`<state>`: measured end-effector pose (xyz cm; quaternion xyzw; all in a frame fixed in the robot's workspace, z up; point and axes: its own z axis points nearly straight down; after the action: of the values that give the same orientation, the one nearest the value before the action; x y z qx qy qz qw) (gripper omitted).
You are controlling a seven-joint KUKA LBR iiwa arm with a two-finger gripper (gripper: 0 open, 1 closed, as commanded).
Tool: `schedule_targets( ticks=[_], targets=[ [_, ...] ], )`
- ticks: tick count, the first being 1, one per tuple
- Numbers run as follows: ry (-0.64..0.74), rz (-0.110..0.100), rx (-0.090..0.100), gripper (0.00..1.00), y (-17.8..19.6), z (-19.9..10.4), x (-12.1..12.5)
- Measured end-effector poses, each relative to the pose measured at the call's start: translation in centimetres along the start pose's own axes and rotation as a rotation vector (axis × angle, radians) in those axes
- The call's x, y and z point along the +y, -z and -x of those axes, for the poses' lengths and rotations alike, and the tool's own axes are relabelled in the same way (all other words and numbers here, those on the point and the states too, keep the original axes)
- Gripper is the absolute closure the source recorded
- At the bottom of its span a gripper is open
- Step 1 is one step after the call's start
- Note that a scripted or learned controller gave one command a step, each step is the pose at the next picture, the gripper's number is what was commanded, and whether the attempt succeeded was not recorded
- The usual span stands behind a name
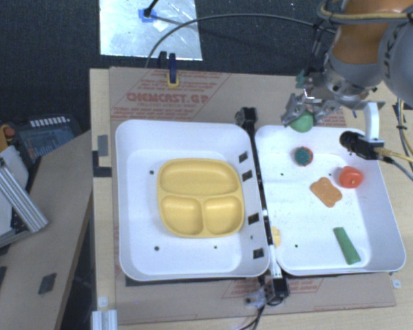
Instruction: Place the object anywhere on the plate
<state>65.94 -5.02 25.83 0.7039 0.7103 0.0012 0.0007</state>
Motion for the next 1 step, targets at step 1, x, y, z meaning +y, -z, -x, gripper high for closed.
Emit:
schedule_targets(
  ticks=[1],
  targets=[
    [0.001, -0.002, 0.001, 1.0, -0.08, -5.57, -0.75]
  ],
)
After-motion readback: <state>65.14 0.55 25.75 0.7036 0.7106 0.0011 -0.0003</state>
